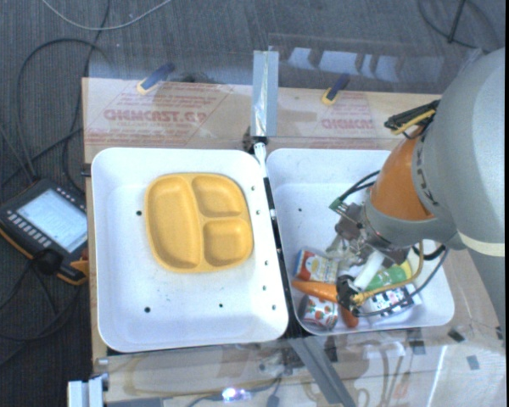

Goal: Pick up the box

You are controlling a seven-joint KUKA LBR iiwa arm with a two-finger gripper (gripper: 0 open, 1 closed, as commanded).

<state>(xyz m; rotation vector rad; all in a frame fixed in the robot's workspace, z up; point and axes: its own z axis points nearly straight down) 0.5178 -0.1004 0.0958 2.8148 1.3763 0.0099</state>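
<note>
The worktop [157, 124] is carrying two shallow white bins side by side. The left bin [119, 295] is holding a yellow divided plate [199, 220], which is lying flat near the bin's middle, well apart from everything else. The right bin [301, 197] is holding a small cluster of things in its near half. The box [316, 266], red and white, is lying near the bin's left wall, just beside the end effector [356, 248] on its left. An orange carrot [316, 290] is lying just below the box, close against it. Below the carrot a red-and-white packet [320, 314] is sitting in the bin's near left corner. A green and yellow item [396, 274] and a black-and-white item [393, 300] are lying to the right, partly hidden under the wrist. The grey arm [475, 142] is reaching in from the right, its orange band [399, 186] sitting over the right bin. The end effector is hanging low over the cluster. Whether it is open or closed cannot be told, and nothing is visibly in its grip. The box is resting in the bin.
</note>
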